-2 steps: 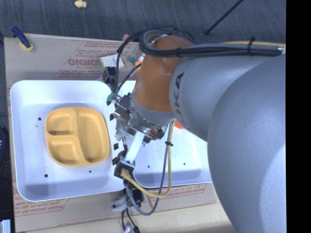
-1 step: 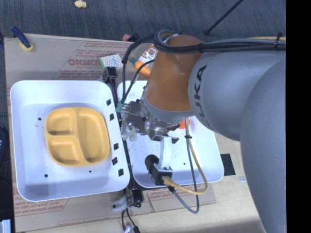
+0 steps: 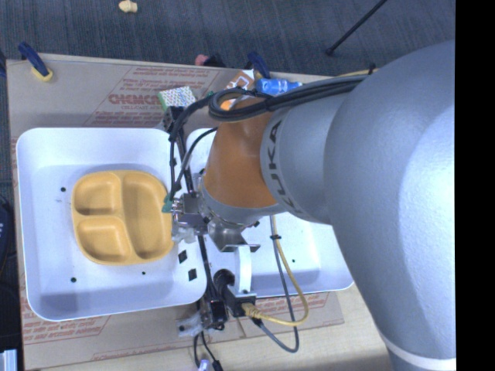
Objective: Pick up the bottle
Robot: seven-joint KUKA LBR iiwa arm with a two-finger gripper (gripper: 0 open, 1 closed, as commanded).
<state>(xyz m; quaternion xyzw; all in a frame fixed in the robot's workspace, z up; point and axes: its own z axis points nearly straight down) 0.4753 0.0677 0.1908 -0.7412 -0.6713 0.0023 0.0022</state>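
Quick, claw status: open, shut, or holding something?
Claw: cannot be told; the grey arm with its orange band covers it from above, low over the right shallow white bin.

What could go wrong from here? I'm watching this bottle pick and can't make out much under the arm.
1. The arm covers most of the right bin, so whatever lies beneath the hand can't be checked; a grasp may well close on nothing.
2. The hand sits near the divide between the bins, close to the yellow divided plate in the left bin; a drift sideways might nudge it.
3. Loose cables hang by the wrist and could snag on a bin rim.
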